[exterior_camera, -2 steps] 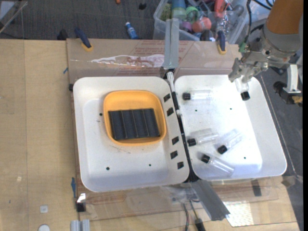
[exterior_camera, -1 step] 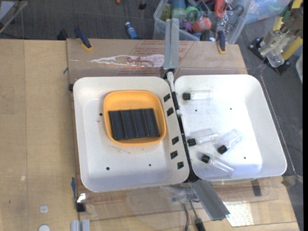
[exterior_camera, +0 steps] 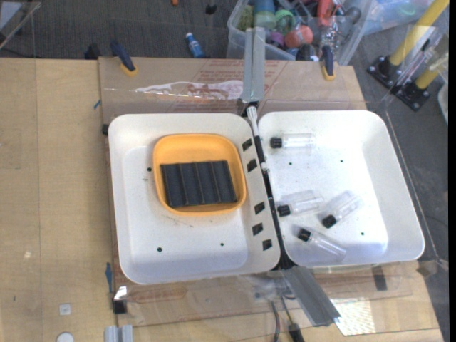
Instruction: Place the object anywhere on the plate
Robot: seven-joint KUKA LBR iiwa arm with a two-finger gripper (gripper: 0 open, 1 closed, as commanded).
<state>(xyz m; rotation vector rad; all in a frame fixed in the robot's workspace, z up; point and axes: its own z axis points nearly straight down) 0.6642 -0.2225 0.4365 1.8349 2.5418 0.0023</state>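
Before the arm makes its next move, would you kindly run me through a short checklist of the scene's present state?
1. Plate sits flat in left bin: ok.
2. Black ribbed block covers much of the plate, rim room remains: ok.
3. Four vials lie in right bin: ok.
4. Three lower vials lie close together but apart: ok.
5. A vial on the plate: not ok.

Two white bins (exterior_camera: 135, 255) sit on the tan bench (exterior_camera: 50, 191), speckled with small dark dots. The plate (exterior_camera: 165, 150) glows orange-yellow, carrying a black ribbed block (exterior_camera: 198, 184). Four clear vials (exterior_camera: 292, 142) show black caps. Behind, a clear tub (exterior_camera: 299, 13) brims with multicoloured toys.
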